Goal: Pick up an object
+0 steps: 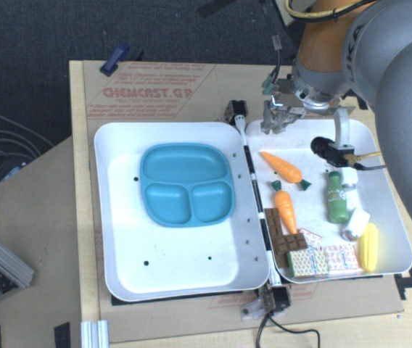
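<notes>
My gripper (pixel 276 122) hangs over the far left corner of the right bin (pixel 391 216), open, with nothing between its fingers. Just in front of it an orange carrot (pixel 281 165) lies slantwise. A second carrot (pixel 286 211) lies nearer the front, by the divider. Further right a green bottle (pixel 336 196) lies next to a small white piece (pixel 357 222). A yellow banana-like thing (pixel 368 247) rests at the front right. A brown chocolate bar (pixel 282 236) and two small printed boxes (pixel 309 262) (pixel 342 256) sit along the front wall.
The left bin (pixel 115 230) holds a blue three-compartment plate (pixel 186 183). The grey arm reaches in from the upper right above the right bin's far side. A blue clip (pixel 114 60) lies on the cardboard behind the bins.
</notes>
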Motion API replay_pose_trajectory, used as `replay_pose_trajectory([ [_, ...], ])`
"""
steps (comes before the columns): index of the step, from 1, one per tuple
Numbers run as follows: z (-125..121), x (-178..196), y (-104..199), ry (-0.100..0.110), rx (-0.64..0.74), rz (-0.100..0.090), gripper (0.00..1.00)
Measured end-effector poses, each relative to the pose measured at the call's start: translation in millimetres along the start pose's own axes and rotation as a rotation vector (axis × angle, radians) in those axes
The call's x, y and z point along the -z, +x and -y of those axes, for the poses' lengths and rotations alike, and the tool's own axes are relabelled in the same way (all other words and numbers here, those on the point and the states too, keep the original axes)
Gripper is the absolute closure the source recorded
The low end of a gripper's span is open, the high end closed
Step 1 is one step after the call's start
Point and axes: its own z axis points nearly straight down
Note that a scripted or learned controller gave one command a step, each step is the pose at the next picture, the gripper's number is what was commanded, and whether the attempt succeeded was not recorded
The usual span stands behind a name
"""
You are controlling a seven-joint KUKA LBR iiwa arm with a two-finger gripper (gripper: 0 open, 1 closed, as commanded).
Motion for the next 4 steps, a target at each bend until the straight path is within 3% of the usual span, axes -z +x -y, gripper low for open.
replay_pose_trajectory([
  [1,1,-2,-2,0.004,-0.002,0.002,0.0],
  [2,1,-2,-46,0.002,-0.004,0.003,0.0],
  [3,6,-85,-73,0.008,-0.004,0.001,0.0],
  [4,2,-102,-68,0.008,-0.003,0.001,0.0],
])
